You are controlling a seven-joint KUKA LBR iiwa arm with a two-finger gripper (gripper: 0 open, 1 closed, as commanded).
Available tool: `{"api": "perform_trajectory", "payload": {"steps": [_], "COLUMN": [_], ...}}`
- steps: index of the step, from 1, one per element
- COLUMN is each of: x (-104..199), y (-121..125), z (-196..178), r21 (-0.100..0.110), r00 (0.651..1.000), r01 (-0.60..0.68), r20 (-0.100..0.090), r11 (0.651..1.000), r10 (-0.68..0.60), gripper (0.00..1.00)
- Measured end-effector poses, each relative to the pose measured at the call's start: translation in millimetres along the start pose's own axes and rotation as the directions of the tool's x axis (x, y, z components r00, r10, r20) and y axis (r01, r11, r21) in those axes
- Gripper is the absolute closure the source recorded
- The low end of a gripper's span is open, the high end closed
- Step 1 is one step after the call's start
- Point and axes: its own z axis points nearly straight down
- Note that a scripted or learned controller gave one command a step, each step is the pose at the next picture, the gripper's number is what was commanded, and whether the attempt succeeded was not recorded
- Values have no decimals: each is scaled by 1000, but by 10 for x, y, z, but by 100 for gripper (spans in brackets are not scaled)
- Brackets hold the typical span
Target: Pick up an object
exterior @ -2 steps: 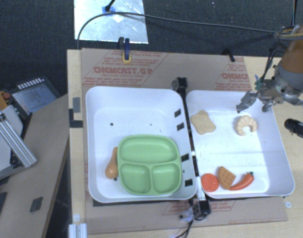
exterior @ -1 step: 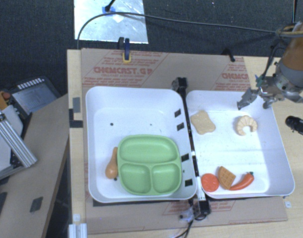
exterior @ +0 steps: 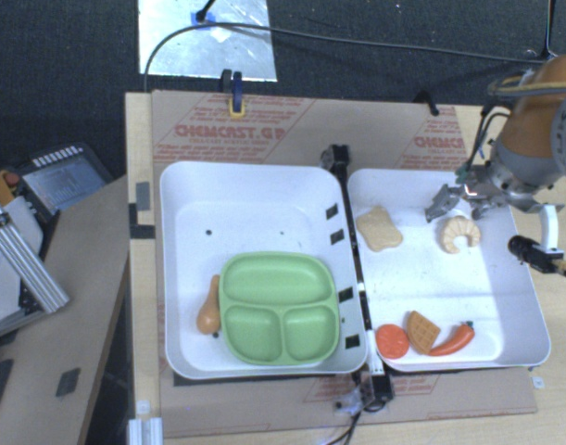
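Cardboard sheet (exterior: 264, 123) underlies both white bins (exterior: 255, 185) on dark carpet (exterior: 60, 54).

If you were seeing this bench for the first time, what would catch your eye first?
Probably the green divided tray at the front of the left bin, with a tan pear-shaped toy beside it. Next, the arm's pincer over the right bin, just above a croissant, and the red and orange toy foods along that bin's front edge.

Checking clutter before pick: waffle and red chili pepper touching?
Touching. Camera view shows the waffle overlapping the red chili pepper with no gap between them.
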Motion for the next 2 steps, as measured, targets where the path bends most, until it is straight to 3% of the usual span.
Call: {"api": "perform_trajectory", "payload": {"steps": [1, 2], "x": [-22, -38], "y": [38, 80], "z": [442, 271], "r21": [-14, -30], "r00": [1000, 1000], "r01": [0, 2], "r20": [8, 14], "r11": [1000, 1000], "r10": [0, -2], "gripper": [0, 100]}}
